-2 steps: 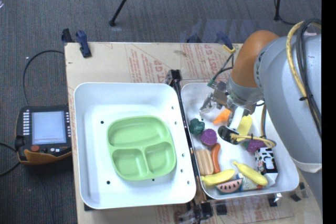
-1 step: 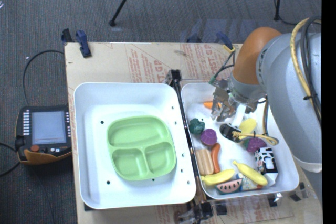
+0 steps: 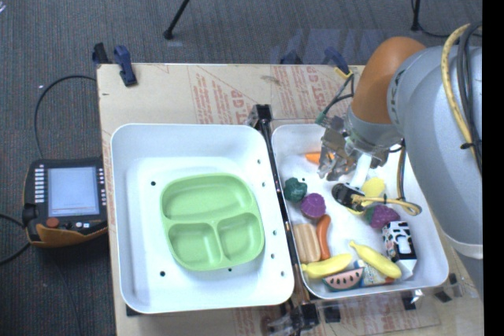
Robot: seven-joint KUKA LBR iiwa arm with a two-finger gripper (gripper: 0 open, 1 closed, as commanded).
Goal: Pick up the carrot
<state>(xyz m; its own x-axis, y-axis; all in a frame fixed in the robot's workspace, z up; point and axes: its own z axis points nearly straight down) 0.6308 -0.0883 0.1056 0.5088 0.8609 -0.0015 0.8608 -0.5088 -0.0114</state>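
Note:
The carrot point(image 3: 313, 157) shows as a small orange piece on the floor of the right bin point(image 3: 293, 139), near its far left part. Most of it is hidden under the gripper. My gripper point(image 3: 336, 167) hangs over the bin just to the right of the carrot, at the end of the grey arm with its orange band point(image 3: 383, 83). Its fingers look open, and I see nothing between them.
Toy food crowds the right bin: a dark green broccoli point(image 3: 295, 189), a purple piece point(image 3: 313, 205), a bread stick point(image 3: 305, 241), an orange-red sausage point(image 3: 324, 235), bananas point(image 3: 327, 266), a watermelon slice point(image 3: 345, 278) and a milk carton point(image 3: 399, 240). In the left bin point(image 3: 130, 169) lies a green divided plate point(image 3: 213, 220).

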